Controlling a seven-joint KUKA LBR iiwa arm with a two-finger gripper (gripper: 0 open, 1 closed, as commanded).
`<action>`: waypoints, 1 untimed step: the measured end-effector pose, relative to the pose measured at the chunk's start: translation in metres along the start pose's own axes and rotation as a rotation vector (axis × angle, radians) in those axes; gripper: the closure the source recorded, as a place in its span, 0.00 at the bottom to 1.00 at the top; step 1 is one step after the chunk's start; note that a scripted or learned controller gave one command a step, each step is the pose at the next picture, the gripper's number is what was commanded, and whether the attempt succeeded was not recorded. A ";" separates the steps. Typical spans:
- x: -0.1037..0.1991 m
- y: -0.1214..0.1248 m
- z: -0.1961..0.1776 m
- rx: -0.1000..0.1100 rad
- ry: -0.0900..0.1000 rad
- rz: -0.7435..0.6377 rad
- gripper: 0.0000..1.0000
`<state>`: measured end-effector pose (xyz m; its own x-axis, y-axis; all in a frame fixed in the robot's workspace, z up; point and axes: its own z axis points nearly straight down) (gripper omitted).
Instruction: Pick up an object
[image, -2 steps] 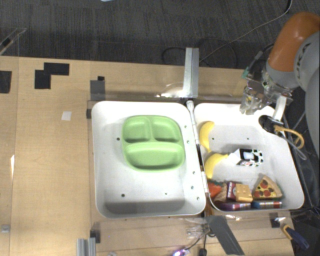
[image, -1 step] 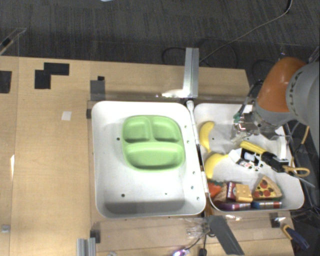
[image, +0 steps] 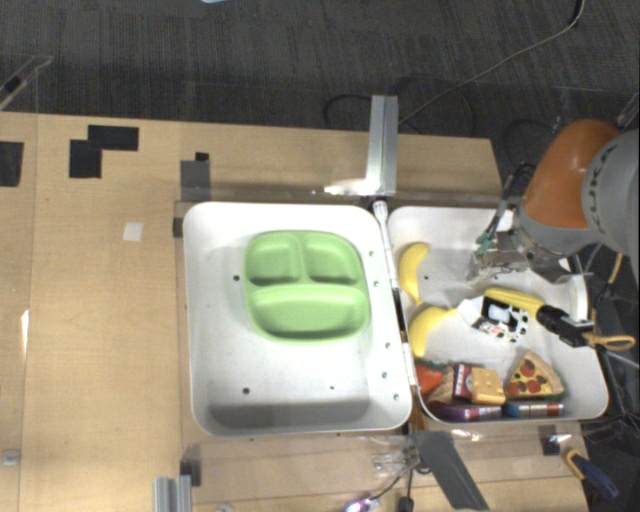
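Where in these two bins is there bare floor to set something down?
Left bin: bare floor rings the green tray, widest along the near edge. Right bin: small patch behind the banana; its near half is crowded with the pizza toy and packets.

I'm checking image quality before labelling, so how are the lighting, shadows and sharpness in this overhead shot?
Camera view: even, soft lighting; the green divided plate is sharp, with a grey shadow along the left bin near wall. Bright glare on the metal post base. The arm's orange band looks soft and blurred; small toys in the right bin are hard to resolve.
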<state>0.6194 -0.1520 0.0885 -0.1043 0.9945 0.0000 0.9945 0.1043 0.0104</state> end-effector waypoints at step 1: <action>-0.002 0.000 0.000 -0.001 -0.004 0.002 0.00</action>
<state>0.6194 -0.1543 0.0886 -0.1026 0.9947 -0.0042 0.9947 0.1026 0.0116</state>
